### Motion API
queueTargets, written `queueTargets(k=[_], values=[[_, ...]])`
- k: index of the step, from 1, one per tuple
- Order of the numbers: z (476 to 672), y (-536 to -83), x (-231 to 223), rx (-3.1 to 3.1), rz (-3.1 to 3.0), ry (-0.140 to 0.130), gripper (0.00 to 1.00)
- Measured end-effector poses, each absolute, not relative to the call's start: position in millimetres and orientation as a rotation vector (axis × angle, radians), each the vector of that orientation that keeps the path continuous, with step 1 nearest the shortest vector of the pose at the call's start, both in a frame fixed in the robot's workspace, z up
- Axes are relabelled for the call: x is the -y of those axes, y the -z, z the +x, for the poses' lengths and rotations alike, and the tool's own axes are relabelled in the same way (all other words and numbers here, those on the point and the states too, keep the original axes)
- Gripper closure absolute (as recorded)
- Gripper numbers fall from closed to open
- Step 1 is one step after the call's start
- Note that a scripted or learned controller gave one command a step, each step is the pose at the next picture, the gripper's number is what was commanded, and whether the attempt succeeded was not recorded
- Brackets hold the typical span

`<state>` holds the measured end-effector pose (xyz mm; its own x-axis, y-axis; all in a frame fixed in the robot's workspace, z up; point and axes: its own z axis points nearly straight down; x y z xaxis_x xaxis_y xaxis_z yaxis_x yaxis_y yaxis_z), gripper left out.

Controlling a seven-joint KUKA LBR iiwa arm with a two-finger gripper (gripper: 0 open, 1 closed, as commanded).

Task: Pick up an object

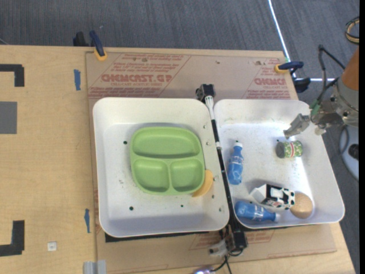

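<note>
The grey two-finger gripper [302, 123] hangs over the upper right part of the right shallow white plastic bin [251, 110], and nothing can be seen held in it; how far it is parted cannot be told from this slant. The thing nearest it is the small round green-and-white object with red markings [290, 149], lying just below and slightly to the left of the tool, apart from it. That object looks squat, with no clear long axis, so approach angle should matter little. Farther below the gripper sit a tan egg-shaped object [302, 206], a black-and-white toy [278, 195] touching it, and a blue plastic bottle [255, 211] lying on its side. Another blue bottle [235, 164] lies well to the gripper's lower left, its length running roughly up and down the bin.
</note>
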<state>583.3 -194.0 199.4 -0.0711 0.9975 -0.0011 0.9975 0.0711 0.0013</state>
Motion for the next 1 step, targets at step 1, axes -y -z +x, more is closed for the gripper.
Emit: queueTargets(k=[1], values=[[590.3, -85.6, 178.1, -2.629, 1.716, -0.002, 0.00]])
